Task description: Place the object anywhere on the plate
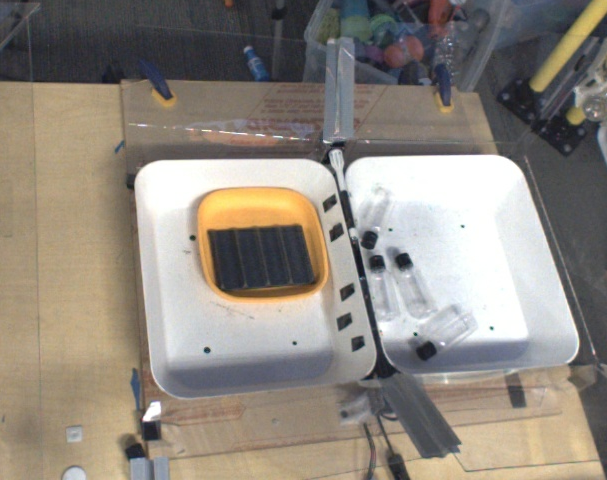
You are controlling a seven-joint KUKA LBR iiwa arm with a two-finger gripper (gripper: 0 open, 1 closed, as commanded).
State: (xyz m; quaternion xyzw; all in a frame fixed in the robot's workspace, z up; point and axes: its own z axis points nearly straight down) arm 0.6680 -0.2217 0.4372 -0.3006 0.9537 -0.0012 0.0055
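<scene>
A: Camera view, quick pass. What's in the left bin [173, 298]?

B: Orange plate [261, 206], squarish with rounded corners, sitting a bit up and right of the bin's middle. A dark ribbed rectangular block [260, 256] lies flat on the plate, inside its rim, filling most of it.

A: So the task's thing is already on the plate?

B: The block is, yes. It rests toward the plate's near side.

A: Right bin [503, 228]?

B: Clear plastic vials with black caps, clustered along its left side near the divider. One up top [374, 215], two side by side in the middle [383, 286] [413, 288], one lying tilted lower down [445, 330]. Hard to separate them exactly, they're transparent against white.

A: Gripper?

B: Can't tell its state, nothing of it to judge from over the bins.

A: Anything else?

B: Both bins sit touching, on a wooden desk [53, 268]. Black tabs run down the divider between them. A clear tub of coloured toys [403, 18] stands beyond the desk's far edge. Yellow bar [578, 30] at upper right.
</scene>
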